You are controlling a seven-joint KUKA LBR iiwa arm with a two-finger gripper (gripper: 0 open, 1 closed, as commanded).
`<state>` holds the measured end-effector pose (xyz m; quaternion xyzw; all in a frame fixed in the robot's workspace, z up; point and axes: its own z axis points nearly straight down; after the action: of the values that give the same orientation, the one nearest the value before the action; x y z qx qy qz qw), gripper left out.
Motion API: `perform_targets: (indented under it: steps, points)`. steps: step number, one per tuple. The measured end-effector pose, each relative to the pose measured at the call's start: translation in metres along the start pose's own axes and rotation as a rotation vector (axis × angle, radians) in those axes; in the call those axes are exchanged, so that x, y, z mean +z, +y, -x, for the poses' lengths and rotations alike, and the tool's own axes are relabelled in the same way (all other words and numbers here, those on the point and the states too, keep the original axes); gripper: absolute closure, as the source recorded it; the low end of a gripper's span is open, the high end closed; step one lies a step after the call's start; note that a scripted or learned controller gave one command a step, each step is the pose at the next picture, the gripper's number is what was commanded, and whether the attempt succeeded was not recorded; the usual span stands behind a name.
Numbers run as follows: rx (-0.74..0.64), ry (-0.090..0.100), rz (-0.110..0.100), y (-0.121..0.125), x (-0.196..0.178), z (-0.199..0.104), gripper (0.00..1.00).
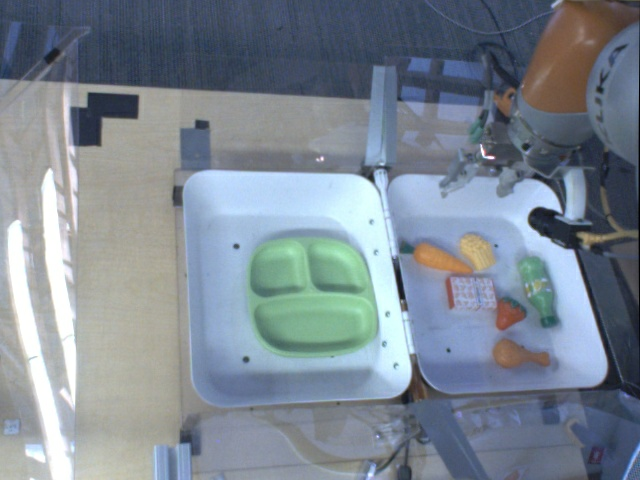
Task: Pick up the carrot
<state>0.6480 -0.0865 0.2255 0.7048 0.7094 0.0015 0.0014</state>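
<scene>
seen from above at a slant: two shallow white bins side by side on a pale bench, grey arm with orange band (575, 53) reaching in from the upper right of the frame. gripper (482, 175) poised over the far rim of the right bin (430, 368), fingers spread apart and holding nothing, apparently readied that way for a descent. carrot (440, 258) lying on its side near the left wall of that bin, in the right-centre of the frame, green end toward the divider, orange tip pointing toward the frame's right; well apart from the gripper, lower and to the left of it. probably easiest taken across its narrow width, given how it lies.

crowding it: a yellow corn cob (478, 251) just beside the carrot's tip, close enough to catch a finger on the way down; a red-and-white packet (471, 292) just below. further right, a green bottle (538, 290), a small red strawberry (510, 314) and an orange drumstick (518, 354) near the lower right corner, all clear of the likely path. bin wall on the carrot's left also tight, leaving little room there.

left bin (215, 368) holding a green divided tray (310, 296), of no bearing on the pick. pick not yet begun, by this view.
</scene>
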Motion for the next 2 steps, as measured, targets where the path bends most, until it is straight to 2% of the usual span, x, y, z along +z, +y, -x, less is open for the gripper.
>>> perform_targets:
  steps: [1, 2]
  points:
    - [-0.098, 0.000, 0.001, -0.030, 0.066, -0.003, 0.00]
    - [-0.230, -0.001, 0.008, -0.065, 0.136, 0.009, 0.00]
